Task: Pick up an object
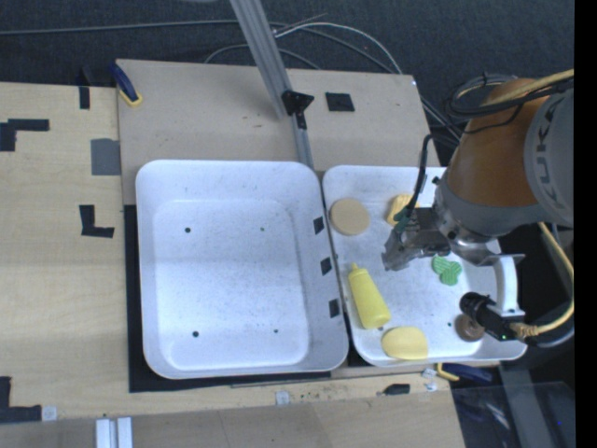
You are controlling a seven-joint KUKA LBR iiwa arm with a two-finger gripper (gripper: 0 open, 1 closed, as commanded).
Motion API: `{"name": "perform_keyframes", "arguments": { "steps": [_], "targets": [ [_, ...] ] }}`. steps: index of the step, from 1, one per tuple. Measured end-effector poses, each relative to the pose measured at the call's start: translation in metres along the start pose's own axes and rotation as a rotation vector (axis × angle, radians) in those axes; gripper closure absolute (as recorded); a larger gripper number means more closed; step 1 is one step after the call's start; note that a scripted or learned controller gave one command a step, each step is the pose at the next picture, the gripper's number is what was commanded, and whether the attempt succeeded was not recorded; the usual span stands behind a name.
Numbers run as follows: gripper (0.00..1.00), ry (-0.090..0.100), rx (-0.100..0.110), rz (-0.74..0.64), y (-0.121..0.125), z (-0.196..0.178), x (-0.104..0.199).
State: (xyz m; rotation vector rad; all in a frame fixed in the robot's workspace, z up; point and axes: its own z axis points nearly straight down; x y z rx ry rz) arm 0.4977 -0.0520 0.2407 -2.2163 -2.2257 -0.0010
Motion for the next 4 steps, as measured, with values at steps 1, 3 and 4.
{"name": "perform_keyframes", "arguments": {
  "steps": [1, 3, 4],
  "targets": [
    [1.0, 0.0, 0.001, 0.0, 0.011, 0.001, 0.054],
    [1.0, 0.0, 0.001, 0.0, 0.006, 0.008, 0.146],
    [0.0, -0.001, 0.001, 0.003, 0.006, 0.008, 0.144]
  ]
}}
